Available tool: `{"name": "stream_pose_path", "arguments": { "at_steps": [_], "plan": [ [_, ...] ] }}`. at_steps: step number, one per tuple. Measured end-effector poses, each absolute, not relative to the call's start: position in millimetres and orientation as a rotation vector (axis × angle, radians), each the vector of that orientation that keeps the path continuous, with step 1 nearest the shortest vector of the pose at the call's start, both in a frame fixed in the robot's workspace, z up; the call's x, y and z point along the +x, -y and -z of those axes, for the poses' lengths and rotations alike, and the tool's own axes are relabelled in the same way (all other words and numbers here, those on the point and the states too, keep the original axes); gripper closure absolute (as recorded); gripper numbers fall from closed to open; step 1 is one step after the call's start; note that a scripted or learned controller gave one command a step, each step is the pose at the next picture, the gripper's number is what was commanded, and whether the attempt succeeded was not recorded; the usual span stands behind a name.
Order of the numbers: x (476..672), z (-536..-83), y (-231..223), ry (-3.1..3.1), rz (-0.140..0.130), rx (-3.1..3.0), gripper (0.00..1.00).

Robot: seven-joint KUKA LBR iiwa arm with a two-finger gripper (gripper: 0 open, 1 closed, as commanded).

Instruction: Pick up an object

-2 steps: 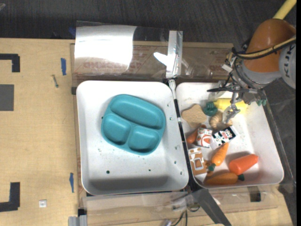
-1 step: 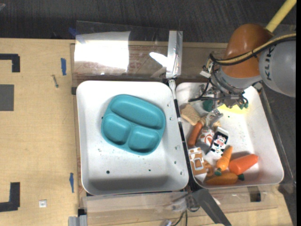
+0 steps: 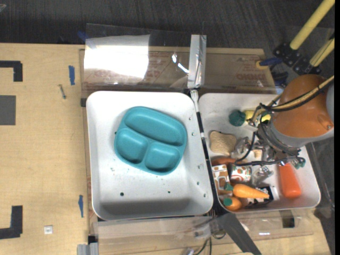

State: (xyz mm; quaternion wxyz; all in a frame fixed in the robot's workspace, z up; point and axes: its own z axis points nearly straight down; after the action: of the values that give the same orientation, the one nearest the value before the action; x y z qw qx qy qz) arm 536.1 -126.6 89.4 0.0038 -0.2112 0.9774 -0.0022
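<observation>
Two shallow white bins sit side by side on a bench, seen from above at a slant. The left bin (image 3: 101, 195) holds one thing, a teal divided plate (image 3: 150, 138) lying flat near its middle. It is set apart, probably as a place to drop things. The right bin (image 3: 311, 198) holds the clutter to pick from, so the arm (image 3: 305, 113), grey with an orange band, reaches in over it from the right.

In that bin, going down in size: an orange cylinder (image 3: 289, 180) at the right edge, a tan bread-like piece (image 3: 223, 142) near the left wall, a toy carrot (image 3: 249, 191) at the front, a small printed box (image 3: 220, 174) beside it, and a teal ball (image 3: 236, 117) at the back. They lie close together, some touching.

The gripper (image 3: 263, 161) hangs low over the middle of the pile, among the small items. Wires and the wrist hide its tips, so whether it is wide, narrow or holding anything cannot be told. Nothing looks lifted yet.
</observation>
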Motion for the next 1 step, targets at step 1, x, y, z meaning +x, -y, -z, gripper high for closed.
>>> {"name": "stream_pose_path", "arguments": {
  "at_steps": [1],
  "plan": [
    [517.4, -155.6, 222.8, -3.127, 0.006, -0.161, 0.00]
  ]
}}
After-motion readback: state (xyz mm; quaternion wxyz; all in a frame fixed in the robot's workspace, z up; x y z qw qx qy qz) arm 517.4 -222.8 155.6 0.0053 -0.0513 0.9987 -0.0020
